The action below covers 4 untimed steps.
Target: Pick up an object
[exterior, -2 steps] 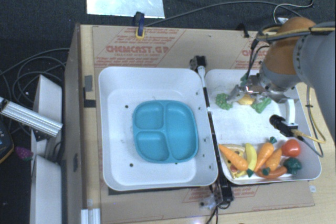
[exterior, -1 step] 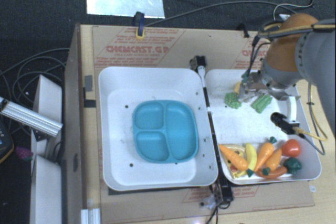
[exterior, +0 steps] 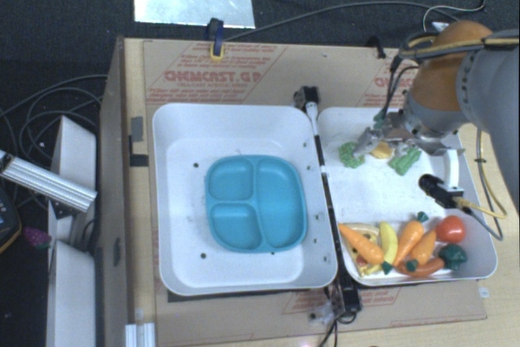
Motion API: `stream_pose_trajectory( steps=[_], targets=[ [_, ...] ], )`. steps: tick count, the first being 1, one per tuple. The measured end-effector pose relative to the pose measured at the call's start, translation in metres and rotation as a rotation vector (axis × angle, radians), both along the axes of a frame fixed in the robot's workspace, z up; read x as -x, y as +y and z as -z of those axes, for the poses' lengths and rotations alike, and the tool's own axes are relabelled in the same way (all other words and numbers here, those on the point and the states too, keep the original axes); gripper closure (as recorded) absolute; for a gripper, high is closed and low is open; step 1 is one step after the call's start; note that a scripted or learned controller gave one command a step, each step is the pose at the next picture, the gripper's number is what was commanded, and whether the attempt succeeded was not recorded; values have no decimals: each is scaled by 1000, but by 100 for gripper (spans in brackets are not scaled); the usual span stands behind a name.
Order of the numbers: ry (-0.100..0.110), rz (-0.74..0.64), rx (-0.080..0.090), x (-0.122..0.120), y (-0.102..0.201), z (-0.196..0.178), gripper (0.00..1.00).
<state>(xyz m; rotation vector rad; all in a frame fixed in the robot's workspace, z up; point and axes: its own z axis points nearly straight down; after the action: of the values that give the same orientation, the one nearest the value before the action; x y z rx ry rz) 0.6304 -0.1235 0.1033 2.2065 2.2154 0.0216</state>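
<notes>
I have one camera, and it sits high above the bench (exterior: 244,65), looking down at a slant, so the far edge of the bench is at the top of my picture and the near edge is at the bottom. It is far enough back that I see both white bins whole, the left bin (exterior: 175,199) and the right bin (exterior: 479,256) side by side, plus some dark floor (exterior: 57,4) and cables (exterior: 41,114) around the bench. The arm (exterior: 479,77) comes in from the right side of my picture.
</notes>
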Motion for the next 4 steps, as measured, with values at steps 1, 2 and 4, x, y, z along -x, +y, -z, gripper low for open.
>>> stream_pose_trajectory(
  steps=[1,2,4],
  targets=[
    [1,0,5,-30,20,10,0],
    [-3,-2,-1,-32,23,-2,100],
    [20,3,0,2,28,19,0]
  ],
)
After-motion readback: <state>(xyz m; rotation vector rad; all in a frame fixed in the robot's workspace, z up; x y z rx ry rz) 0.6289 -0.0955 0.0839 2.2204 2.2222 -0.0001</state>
